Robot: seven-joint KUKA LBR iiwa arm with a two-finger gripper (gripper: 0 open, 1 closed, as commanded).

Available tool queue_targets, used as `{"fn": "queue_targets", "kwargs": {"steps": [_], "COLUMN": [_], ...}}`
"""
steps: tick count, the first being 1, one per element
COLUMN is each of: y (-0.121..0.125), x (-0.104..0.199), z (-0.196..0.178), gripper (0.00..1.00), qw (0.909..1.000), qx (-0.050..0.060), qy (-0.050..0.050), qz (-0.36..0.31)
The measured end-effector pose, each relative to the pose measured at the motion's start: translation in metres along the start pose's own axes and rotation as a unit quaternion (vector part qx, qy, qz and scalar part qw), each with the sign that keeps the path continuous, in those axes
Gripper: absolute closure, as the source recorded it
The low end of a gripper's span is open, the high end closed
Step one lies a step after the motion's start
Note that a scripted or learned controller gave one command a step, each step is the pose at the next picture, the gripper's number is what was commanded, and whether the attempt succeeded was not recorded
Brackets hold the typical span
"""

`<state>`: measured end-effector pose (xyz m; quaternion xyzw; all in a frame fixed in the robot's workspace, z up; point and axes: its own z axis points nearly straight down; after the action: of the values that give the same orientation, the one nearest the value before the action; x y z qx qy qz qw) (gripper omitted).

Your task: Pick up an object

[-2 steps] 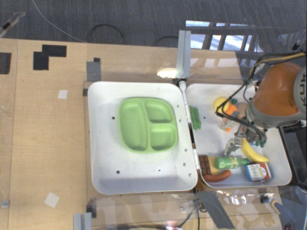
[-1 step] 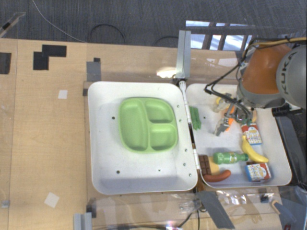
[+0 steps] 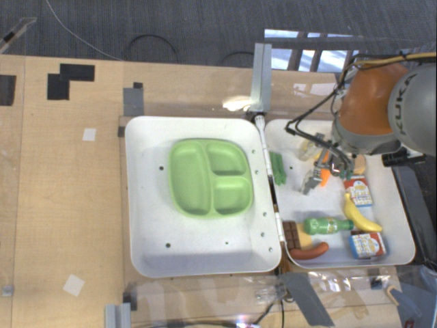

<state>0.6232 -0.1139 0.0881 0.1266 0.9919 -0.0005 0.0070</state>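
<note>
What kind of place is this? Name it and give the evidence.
Probably a robotics lab bench for pick-up trials: a grey and orange arm reaches over two white bins, one holding a green divided plate, the other toy food like a banana.

The grey arm [image 3: 410, 108] enters from three o'clock, its orange band [image 3: 365, 104] bulging above the wrist. It bends down toward seven o'clock, carrying the gripper [image 3: 315, 181] low, its tip pointing downward.

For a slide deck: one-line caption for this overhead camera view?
KUKA arm's gripper hovers over the right bin of toy food; green divided plate sits in the left bin.
</note>
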Motion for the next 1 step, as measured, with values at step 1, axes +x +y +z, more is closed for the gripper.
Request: {"fn": "queue_targets", "kwargs": {"steps": [1], "y": [0.0024], "x": [0.0237], "z": [-0.0012], "gripper": [0.00], "qw": [0.9999], "qx": [-0.001], "qy": [-0.001], "qz": [-0.012]}}
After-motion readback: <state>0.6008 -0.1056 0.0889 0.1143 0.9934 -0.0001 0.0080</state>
